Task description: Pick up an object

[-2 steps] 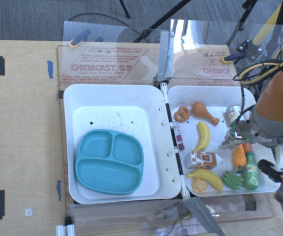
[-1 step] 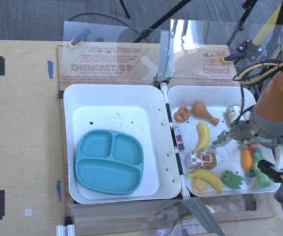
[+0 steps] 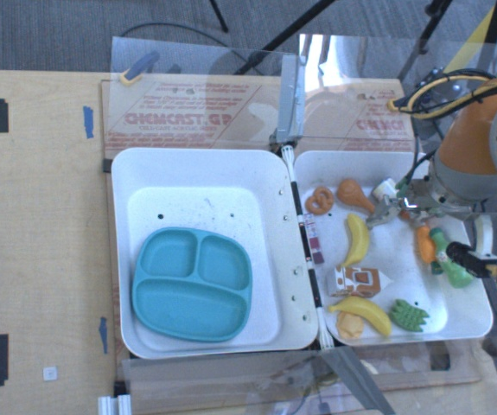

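A blue divided plate (image 3: 193, 284) is seen in the left bin (image 3: 136, 175). In the right bin (image 3: 481, 314), a pretzel (image 3: 320, 200), a drumstick (image 3: 353, 194) and two bananas (image 3: 356, 239) are scattered, toy-like, judged light, stiff, somewhat slick; narrow middles are best pinched. The gripper (image 3: 395, 201) is poised just beside the drumstick; its state cannot be told.

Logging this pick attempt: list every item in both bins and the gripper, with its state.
Blue divided plate: flat in left bin, upright.
Pretzel: lying flat, right bin.
Chicken drumstick: on its side.
Upper banana: lying, untouched.
Lower banana: lying near the front wall.
Small carton: tipped over.
Green toy: lying.
Carrot: lying beside the arm.
Gripper: low over the right bin, holding nothing visible.
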Controlling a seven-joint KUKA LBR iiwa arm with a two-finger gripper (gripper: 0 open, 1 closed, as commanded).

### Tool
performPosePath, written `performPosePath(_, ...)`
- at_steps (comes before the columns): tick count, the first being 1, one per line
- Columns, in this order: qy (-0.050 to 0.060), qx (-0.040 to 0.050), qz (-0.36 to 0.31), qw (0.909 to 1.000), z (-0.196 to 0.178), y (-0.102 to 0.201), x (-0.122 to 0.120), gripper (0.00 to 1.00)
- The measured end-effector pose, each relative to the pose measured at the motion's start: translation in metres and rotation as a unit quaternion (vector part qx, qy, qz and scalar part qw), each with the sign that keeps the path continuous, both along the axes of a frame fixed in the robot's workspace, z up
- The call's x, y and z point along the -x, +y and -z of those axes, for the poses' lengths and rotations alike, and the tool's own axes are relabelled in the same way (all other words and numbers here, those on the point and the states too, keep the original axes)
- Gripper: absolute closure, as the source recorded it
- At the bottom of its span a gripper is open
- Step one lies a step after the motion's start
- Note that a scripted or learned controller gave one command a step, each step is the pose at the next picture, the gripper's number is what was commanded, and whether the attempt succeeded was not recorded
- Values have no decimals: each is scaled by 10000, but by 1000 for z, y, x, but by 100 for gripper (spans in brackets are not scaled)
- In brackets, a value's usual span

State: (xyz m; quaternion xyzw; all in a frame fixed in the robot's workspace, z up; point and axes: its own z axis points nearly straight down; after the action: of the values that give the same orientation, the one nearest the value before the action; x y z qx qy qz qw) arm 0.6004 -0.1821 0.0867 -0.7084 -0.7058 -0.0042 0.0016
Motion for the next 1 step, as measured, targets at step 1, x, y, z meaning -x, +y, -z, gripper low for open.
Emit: performPosePath(1,-17,37,-4,10000,-11,-3,0,100)
